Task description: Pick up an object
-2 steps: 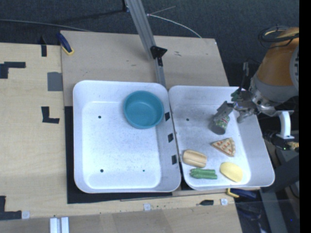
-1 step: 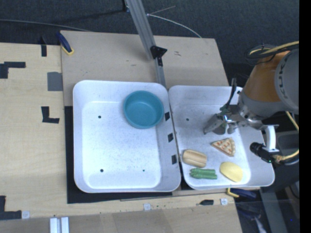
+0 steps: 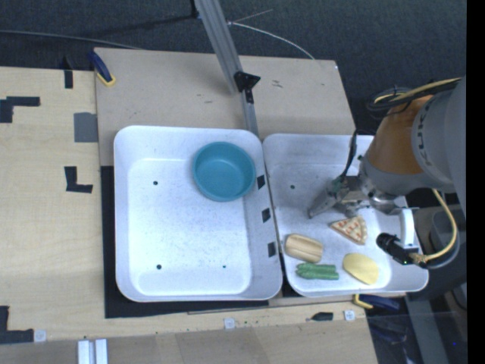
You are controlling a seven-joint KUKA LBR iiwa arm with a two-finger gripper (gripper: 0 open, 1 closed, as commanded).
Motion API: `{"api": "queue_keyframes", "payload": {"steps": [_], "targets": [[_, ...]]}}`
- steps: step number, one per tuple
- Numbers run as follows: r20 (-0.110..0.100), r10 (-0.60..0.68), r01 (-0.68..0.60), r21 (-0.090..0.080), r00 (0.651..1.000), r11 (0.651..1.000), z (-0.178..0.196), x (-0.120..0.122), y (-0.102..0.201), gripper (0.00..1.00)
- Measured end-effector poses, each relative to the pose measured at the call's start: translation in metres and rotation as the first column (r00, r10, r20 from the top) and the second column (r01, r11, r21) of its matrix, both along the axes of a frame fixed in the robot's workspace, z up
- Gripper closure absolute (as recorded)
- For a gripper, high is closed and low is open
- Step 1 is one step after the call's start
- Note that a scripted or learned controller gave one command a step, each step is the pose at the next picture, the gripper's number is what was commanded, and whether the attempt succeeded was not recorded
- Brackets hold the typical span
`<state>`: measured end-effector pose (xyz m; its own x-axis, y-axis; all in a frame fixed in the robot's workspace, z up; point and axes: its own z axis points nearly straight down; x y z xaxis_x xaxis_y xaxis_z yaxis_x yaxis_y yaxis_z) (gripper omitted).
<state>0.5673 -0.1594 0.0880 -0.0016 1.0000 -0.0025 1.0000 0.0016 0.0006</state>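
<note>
Reaching in from the right of the frame, the grey KUKA arm (image 3: 424,146) with its orange band lowers its gripper (image 3: 324,204) into the right bin (image 3: 303,161), one of two shallow white bins set side by side on a pale wooden bench (image 3: 45,196). Dark carpet-like floor runs along the top of the frame, crossed by thin cables, and a slanted metal strut (image 3: 220,36) comes down from the upper centre to the seam between the bins. Black tape marks dot the bench at left.

The left bin (image 3: 151,241) holds a blue bowl (image 3: 223,171) in its upper right corner. In the right bin, four toy foods lie along the lower part: a pizza slice (image 3: 350,229), a hot dog bun (image 3: 303,246), a green bean pod (image 3: 317,271) and a yellow lemon-like piece (image 3: 361,268).

The gripper's two dark fingers are spread slightly, tips pointing toward the lower left, with nothing between them. The pizza slice lies just beside them, to the lower right, close beneath the wrist; the bun sits near, below the fingertips, and the pod and yellow piece lie farther toward the bin's bottom edge.
</note>
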Motion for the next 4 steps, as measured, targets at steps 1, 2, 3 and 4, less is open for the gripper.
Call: {"api": "queue_keyframes", "payload": {"steps": [1, 2, 3, 4], "targets": [[0.004, 0.0, 0.0, -0.003, 1.0, 1.0, 0.013, 0.001, -0.001, 1.0], [0.003, 0.0, 0.0, 0.001, 1.0, 1.0, 0.075, -0.003, -0.002, 1.0], [0.002, -0.001, 0.001, 0.001, 1.0, 1.0, 0.118, -0.004, -0.006, 1.0], [0.005, 0.0, 0.0, 0.0, 1.0, 1.0, 0.178, 0.005, -0.005, 1.0]]}}
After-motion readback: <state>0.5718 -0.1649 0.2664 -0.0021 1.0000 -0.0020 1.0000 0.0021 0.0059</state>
